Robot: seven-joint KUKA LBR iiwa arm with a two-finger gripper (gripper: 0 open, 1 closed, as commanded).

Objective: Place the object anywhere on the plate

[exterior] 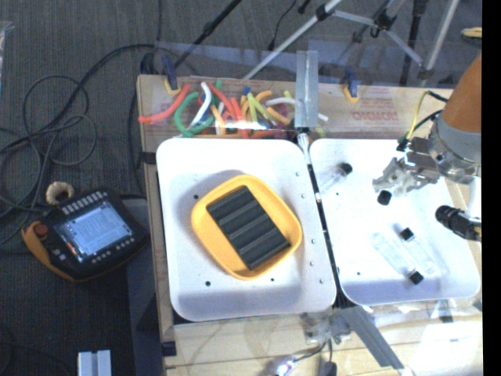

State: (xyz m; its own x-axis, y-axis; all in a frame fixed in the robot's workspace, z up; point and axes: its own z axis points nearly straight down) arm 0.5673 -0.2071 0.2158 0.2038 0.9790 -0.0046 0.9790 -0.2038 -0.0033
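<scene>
Clear vial (409, 258) lies in right bin (368, 284), w/ gripper (394, 177) above. We can't tell gripper state. Yellow plate (205, 210) awaits; nothing placed yet.

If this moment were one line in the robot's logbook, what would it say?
gripper: over right white bin | clear plastic vials with black caps: lying in right bin | yellow plate: left bin, no vial on it
</scene>
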